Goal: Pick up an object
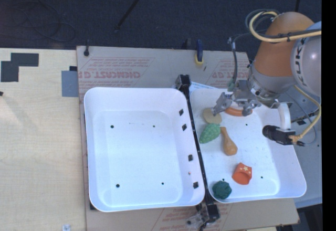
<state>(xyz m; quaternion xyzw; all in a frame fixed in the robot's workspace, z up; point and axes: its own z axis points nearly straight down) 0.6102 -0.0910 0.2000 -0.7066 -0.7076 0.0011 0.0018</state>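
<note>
Nearest the camera: a dark green, rough round ball [221, 189] sits at the bottom edge of the right white bin [286, 185], low in the frame right of centre.
Orange block: a small orange plastic piece [242, 173] lies just up and right of the ball, apart from it.
Tan piece: a tan, club-shaped toy [228, 142] lies mid-bin, just beside a light green bumpy cone-like object [209, 133] to its left; whether they touch is unclear.
Pale disc: a flat beige round piece [211, 116] rests at the upper left of this bin, under the gripper's near finger.
Orange strip: a thin orange curved object [234, 112] shows under the fingers, mostly covered.
Gripper: the two-finger metal gripper [234, 104] hangs low over the upper part of the bin, fingers splayed apart and clasping nothing visible.
Step in hand: judged as the descent onto a target, likely the orange strip or the pale disc; no grasp made yet.
Next move calls for: centring the fingers on one piece, then closing and lifting straight up.
Left white bin [100, 193]: bare floor with small dark dots.
Hard to make out: the fingertips' contact with the floor, and the orange strip's full shape.
Cut off: the grey and orange arm [283, 51] leaves the frame at the right.
</note>
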